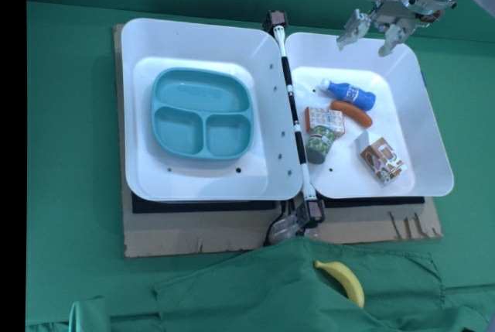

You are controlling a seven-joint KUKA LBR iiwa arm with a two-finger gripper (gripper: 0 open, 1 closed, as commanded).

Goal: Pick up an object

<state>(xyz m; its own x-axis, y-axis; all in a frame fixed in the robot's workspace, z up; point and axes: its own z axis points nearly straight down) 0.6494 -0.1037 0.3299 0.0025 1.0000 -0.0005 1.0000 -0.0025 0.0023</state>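
We see the gripper (371, 34) hovering above the right bin's (433, 160) far edge, fingers apart and empty, so we judge it must next descend onto the blue bottle (352, 94).

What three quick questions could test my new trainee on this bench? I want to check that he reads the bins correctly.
1. True or false: the gripper has its fingers spread with nothing between them.
2. Which bin holds the teal divided plate: A left, B right?
3. Name the item touching the blue bottle on its near side.

Key: 1 true. 2 A, the left bin. 3 the sausage, in the right bin.
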